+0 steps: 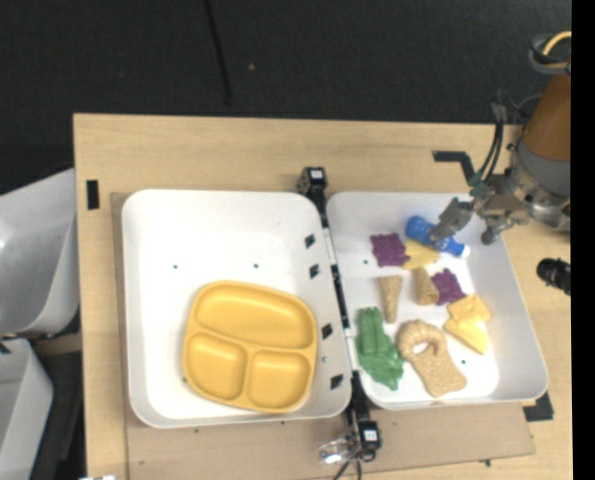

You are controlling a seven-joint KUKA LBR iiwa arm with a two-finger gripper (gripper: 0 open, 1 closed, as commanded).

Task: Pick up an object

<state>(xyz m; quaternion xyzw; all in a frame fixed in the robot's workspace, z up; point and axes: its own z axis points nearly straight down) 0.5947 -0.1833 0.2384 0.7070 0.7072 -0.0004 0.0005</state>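
The right bin point(512, 368) holds several toy foods. A blue cylinder point(420, 230) lies at its back, with a purple piece point(387, 248) and a small yellow piece point(422, 257) beside it. Further forward are a tan cone point(390, 291), a second purple piece point(447, 286), a yellow wedge point(469, 324), a green leafy piece point(379, 349), a ring-shaped pastry point(417, 337) and a slice of toast point(440, 374). My gripper point(469, 230) hangs low over the bin's back right. It is open, and its left finger point(449, 220) overlaps the blue cylinder's right end. Nothing sits between the fingers.
The left bin point(157, 238) holds a yellow divided plate point(249, 346) at its front. A black clip point(313, 179) sits at the back where the two bins meet. The arm's orange band point(549, 118) is at the right edge. Bare wooden bench point(227, 148) surrounds the bins.
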